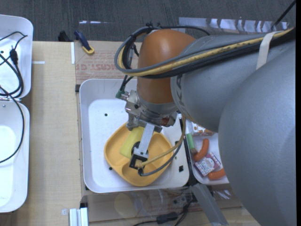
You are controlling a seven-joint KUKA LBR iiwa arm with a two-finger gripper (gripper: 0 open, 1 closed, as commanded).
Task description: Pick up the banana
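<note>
Big grey arm (249, 126), smooth & round, right side of frame. Shiny orange band (160, 65) near wrist. Black cables (120, 55) loop beside it; a yellow-black cable (221, 48) runs along the top.

Even bright light, sharp focus, soft shadows.

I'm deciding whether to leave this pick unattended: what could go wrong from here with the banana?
1. The banana lies inside the yellow bowl, so the gripper may pinch or drag the bowl's wall instead.
2. The wrist hides part of the banana from the camera, so a missed grasp might go unnoticed.
3. The bowl looks loose in the white bin; a push could slide it against the bin's wall.
</note>
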